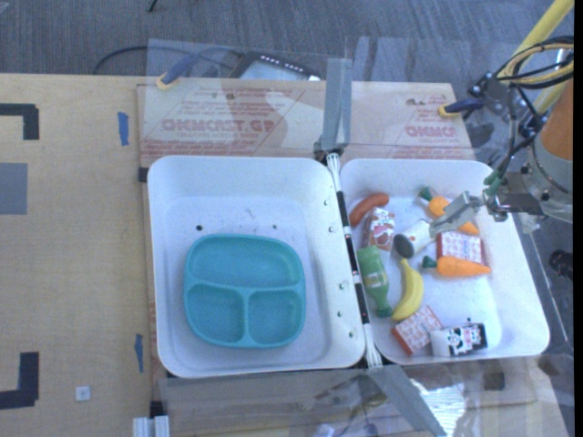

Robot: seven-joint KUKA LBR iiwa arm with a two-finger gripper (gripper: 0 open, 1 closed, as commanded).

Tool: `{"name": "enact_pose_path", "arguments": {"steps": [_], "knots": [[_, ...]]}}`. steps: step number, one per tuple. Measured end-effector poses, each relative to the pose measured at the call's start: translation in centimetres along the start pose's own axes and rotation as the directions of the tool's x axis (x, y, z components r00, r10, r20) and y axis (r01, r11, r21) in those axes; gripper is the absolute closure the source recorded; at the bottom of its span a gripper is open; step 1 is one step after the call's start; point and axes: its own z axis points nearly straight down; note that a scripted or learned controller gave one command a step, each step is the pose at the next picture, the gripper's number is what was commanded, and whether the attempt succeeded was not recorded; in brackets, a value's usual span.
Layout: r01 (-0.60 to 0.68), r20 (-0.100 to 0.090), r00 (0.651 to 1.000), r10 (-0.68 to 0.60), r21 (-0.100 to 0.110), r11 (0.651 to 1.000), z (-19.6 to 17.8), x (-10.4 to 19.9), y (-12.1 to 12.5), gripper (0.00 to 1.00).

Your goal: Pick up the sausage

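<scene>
The sausage [368, 206] is a short reddish-orange piece lying at a slant in the upper left corner of the right bin [524, 280], close to the divider. My gripper [458, 212] hangs over the bin's upper right part, above a small orange carrot [441, 206] and a red-and-white box [453, 246]. It is about a hand's width to the right of the sausage and apart from it. Nothing shows held in it.
Around the sausage lie a red-and-white packet [379, 228], a green bottle [373, 279], a banana [410, 289], a large carrot [463, 266], a dark oval piece [404, 244] and a cow-patterned carton [465, 338]. The left bin [173, 198] holds a teal divided plate [244, 289].
</scene>
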Motion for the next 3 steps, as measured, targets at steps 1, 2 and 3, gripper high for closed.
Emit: {"name": "enact_pose_path", "arguments": {"steps": [1, 2, 3], "knots": [[0.000, 0.000, 1.000, 0.000, 0.000, 1.000, 0.0, 0.0, 0.0, 0.00], [-0.359, 0.000, 0.933, 0.359, 0.002, 0.933, 9.1, 4.6, -1.9, 0.00], [-0.230, 0.005, 0.973, 0.231, -0.030, 0.973, 15.3, 2.4, 3.6, 0.00]]}}
